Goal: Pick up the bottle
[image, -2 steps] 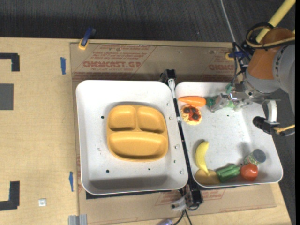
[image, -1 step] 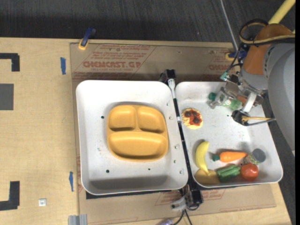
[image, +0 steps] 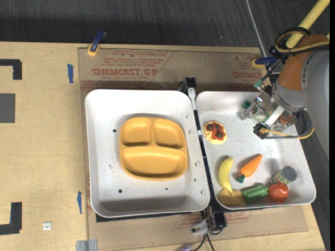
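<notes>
A small grey, rounded bottle (image: 286,174) lies near the front right corner of the right bin (image: 230,101), just above a red tomato (image: 279,191). My gripper (image: 254,120) hangs over the back right part of that bin, well behind the bottle and apart from it. Its two fingertips stand apart with nothing between them, so it is open. The grey arm with its orange band (image: 296,72) comes in from the right edge.
The right bin also holds a small pizza (image: 214,131), a banana (image: 225,173), a carrot (image: 250,166) and a green pepper (image: 255,192). A yellow divided plate (image: 153,146) lies in the left bin (image: 99,156). A black divider runs between the bins.
</notes>
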Tool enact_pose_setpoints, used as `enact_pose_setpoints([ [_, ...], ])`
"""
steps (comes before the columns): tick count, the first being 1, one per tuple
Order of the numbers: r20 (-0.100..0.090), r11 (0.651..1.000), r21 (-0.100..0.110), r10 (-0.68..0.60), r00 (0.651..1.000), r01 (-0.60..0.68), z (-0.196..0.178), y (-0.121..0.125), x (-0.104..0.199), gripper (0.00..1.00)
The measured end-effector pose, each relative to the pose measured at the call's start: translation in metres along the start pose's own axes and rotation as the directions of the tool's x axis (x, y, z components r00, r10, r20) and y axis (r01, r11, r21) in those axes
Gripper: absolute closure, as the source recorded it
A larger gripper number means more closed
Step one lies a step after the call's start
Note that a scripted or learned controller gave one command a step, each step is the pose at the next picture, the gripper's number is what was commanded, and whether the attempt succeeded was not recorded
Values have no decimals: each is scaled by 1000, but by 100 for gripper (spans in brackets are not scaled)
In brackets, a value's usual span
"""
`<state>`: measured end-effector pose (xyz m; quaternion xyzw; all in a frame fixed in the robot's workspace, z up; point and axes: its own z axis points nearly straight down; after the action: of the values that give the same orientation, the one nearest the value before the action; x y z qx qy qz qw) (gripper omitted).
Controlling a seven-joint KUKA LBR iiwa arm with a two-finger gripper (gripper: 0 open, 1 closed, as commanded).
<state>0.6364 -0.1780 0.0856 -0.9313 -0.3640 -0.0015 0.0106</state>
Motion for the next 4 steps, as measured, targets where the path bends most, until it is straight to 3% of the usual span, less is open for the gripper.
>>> enact_pose_setpoints([
  [1,1,977,7,212,977,-212,0,-3,1,0],
  [2,4,887,-17,462,887,-462,-2,-50,14,0],
  [3,3,930,-19,367,930,-367,-149,-124,114,0],
  [4,2,863,-19,506,863,-505,-96,-109,102,0],
])
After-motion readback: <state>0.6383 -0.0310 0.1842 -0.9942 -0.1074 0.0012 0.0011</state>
